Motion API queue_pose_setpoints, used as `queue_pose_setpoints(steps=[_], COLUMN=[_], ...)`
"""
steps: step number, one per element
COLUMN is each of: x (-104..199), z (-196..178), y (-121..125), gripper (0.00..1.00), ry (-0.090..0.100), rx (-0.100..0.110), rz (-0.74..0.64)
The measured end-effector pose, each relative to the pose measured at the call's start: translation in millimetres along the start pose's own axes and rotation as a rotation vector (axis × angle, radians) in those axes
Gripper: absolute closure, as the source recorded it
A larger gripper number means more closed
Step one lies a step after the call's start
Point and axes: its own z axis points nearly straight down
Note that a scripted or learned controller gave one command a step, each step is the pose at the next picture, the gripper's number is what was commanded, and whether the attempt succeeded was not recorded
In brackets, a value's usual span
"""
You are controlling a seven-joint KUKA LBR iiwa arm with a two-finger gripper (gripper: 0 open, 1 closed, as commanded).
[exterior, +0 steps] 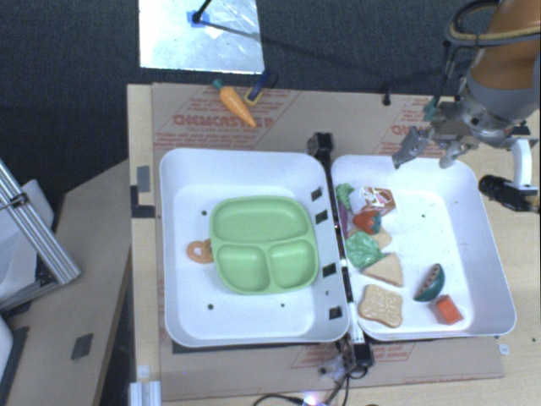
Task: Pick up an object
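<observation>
Fingers: your gripper (pixel 428 150) hangs with its two fingers spread and nothing between them, over the far rim of the right bin (pixel 486 227).
Target direction: the food pieces lie below the fingers toward the camera, and to their left along the divider (pixel 334 227) side.
Nearest piece: the red-and-white packet (pixel 377 200) sits closest, just down-left of the fingers, with the green leafy piece (pixel 363 249) and red tomato-like piece (pixel 366 222) crowded beside it.
Long axis: the cluster runs in a line away from the fingers, down to the toast slice (pixel 380 306).
Loose pieces: the watermelon wedge (pixel 429 282) and orange block (pixel 447 309) stand apart from the rest, which I judge easier to close on.
Edges: you are hard against the far wall; the bin floor straight below the fingers toward the camera is bare.
Other bin: the green tray (pixel 258 244) lies well to the left.
</observation>
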Motion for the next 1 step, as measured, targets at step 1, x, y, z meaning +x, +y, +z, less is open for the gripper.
queue_pose_setpoints(steps=[1], x=[0.2], z=[-6.6], y=[1.7], gripper=[0.00], ry=[-0.001], rx=[-0.011], rz=[-0.002])
